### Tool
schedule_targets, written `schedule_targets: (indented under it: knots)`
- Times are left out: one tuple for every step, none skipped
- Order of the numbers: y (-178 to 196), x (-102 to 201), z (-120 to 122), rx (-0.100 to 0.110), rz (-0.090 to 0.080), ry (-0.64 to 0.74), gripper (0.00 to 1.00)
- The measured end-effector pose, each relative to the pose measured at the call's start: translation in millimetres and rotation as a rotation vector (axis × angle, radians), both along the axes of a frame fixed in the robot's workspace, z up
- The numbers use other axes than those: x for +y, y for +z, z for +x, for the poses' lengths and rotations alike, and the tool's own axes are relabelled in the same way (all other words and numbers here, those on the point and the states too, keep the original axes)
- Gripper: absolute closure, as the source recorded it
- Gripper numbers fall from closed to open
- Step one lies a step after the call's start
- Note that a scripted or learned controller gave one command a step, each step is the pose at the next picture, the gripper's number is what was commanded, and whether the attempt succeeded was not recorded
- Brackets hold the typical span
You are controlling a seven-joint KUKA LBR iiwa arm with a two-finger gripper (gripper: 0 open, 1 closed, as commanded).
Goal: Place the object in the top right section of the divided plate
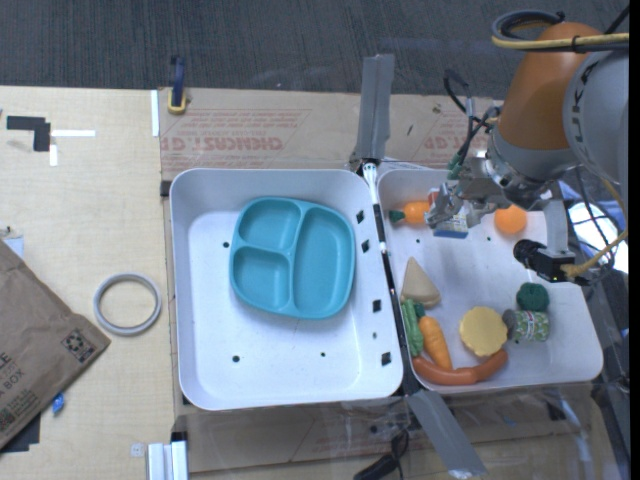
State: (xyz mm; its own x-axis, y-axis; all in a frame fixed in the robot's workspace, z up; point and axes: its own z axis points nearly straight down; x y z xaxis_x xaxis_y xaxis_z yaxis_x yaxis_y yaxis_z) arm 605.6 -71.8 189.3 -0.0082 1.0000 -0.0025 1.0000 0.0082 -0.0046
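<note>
A teal divided plate lies in the left bin, with two small sections on its left side and one long section on its right; nothing lies in it. My gripper hangs low over the far left part of the right bin. It sits between a small orange toy with a green end and an orange ball. A small blue-and-white piece shows right under the gripper. Whether anything is held there is not visible.
Nearer in the right bin lie a tan wedge, a carrot, a red sausage, a yellow disc, a green lump and a small can. A tape ring lies on the bench at the left.
</note>
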Motion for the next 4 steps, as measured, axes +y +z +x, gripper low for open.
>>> schedule_targets:
  knots:
    - [0,0,0,0.0,0.0,0.0,0.0]
    - [0,68,6,-0.001,0.002,0.19,0.0]
    - [0,114,50,-0.002,0.002,0.443,0.0]
    - [-28,184,45,-0.001,0.003,0.671,0.0]
